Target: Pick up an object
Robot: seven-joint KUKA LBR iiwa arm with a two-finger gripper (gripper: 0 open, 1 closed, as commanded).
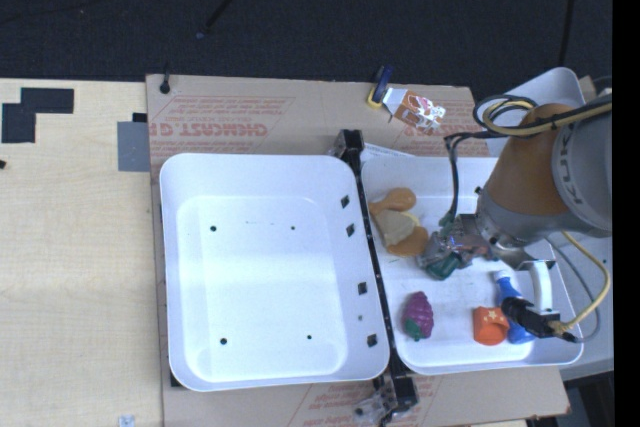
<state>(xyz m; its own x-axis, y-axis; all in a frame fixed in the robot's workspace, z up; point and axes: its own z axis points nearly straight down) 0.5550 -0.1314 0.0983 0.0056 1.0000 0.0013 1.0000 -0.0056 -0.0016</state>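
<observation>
My gripper (447, 251) hangs low in the right bin (440, 355), at the end of the grey arm with the orange band (525, 180). Its tip is down beside a dark green object (440, 266) and just right of a tan sandwich-like toy (400, 232). An orange-brown bread-like piece (395, 201) lies behind that. Nearer the front sit a purple grape bunch (419, 314), an orange-red object (489, 325) and a blue object (512, 300). The wrist hides how the gripper meets the green object.
The left bin (200, 185) stands alongside, joined by a black divider with clips (362, 245). Both rest on a cardboard sheet (250, 120). A small packet (418, 111) and a yellow-blue clip (379, 87) lie behind the right bin. Cables loop around the arm.
</observation>
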